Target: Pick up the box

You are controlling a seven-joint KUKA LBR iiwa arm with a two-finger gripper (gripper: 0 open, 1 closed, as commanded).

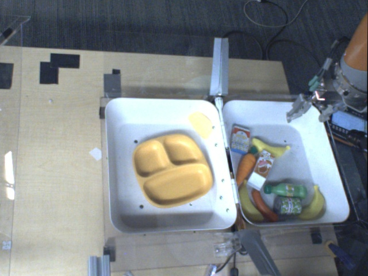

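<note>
The box [240, 138] is a small red and white carton lying flat on the floor of the right bin [336, 171], in that bin's upper left part, close against the wall it shares with the left bin [115, 154]. Its long axis runs roughly up and down the camera view, with a slight lean, and its near end points toward the heap of toy food below it. A carrot [246, 167] lies just beyond that lower end, nearly touching, and a yellow banana [271, 149] sits just to its right. Further down the bin lie a small white and red packet [264, 164], a green bottle [286, 190], a dark can [287, 206] and a second banana [313, 203] curved along the lower wall.

The gripper [315, 103] hangs over the upper right rim of the same bin, its two fingers spread apart and grasping nothing. From there the box lies to the left in the view and a little lower, well apart, with bare bin floor between them. The coming move turns on that sideways reach across the top of the bin, and on closing the fingers across the box's short side, since the wall on one flank and the banana on the other leave little room.

The left bin holds a yellow divided tray [172, 168], set on the wooden desk [52, 154] with the rest.
</note>
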